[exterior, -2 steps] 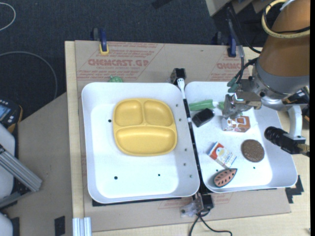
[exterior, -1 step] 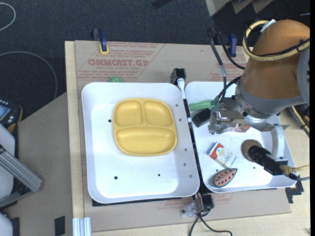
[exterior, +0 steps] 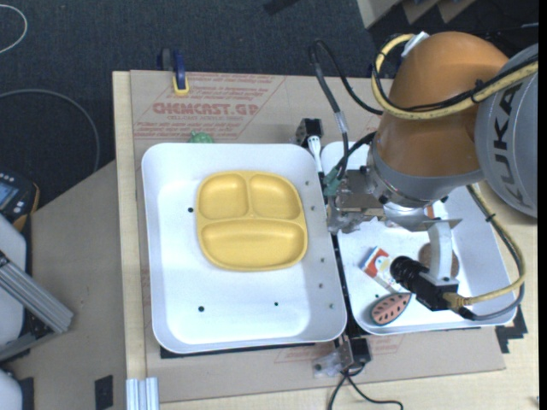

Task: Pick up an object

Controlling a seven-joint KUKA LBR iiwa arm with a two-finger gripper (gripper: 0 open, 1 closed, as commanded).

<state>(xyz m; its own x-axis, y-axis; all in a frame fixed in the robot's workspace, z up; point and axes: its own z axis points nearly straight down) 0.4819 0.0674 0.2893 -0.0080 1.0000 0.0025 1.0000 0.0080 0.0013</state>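
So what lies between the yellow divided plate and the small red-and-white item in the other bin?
In the camera view, bare white bin floor, then the two bins' adjoining rims, separate the yellow divided plate from the red-and-white item.

Bench (exterior: 128,229) bearing two white bins (exterior: 171,306).

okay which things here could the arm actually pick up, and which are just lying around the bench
For the job:
gripper, over the right bin
small red and white item
oval pink spotted item
yellow divided plate in the left bin

Lying about:
blue and yellow clamp
cardboard sheet
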